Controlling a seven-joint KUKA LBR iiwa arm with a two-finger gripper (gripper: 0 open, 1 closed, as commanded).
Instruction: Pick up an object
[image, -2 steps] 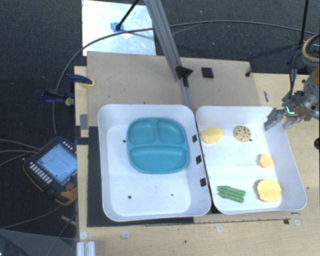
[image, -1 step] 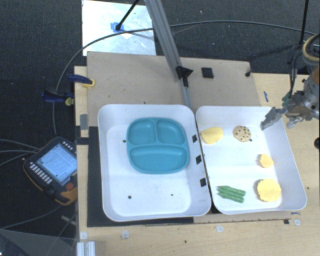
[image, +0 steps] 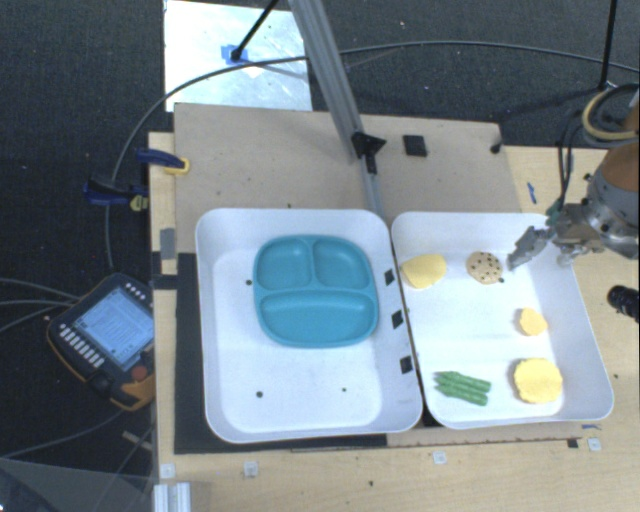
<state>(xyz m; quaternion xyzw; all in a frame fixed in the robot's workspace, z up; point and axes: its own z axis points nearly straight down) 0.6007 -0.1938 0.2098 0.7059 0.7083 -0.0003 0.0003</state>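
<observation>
The right bin (image: 500, 330) holds several toy foods. A pale yellow piece (image: 423, 270) and a brown speckled cookie (image: 485, 267) lie at its far side. A small orange-yellow piece (image: 532, 322) lies near the right wall, a round yellow piece (image: 538, 380) at the near right, and green beans (image: 462, 386) at the near left. My gripper (image: 545, 252) hangs over the bin's far right corner, just right of the cookie. It is open, with nothing between its fingers.
The left bin (image: 230, 400) holds a blue divided plate (image: 315, 290). A grey pole (image: 335, 80) slants down to the bench behind the bins. A teach pendant (image: 105, 335) lies on the floor at the left.
</observation>
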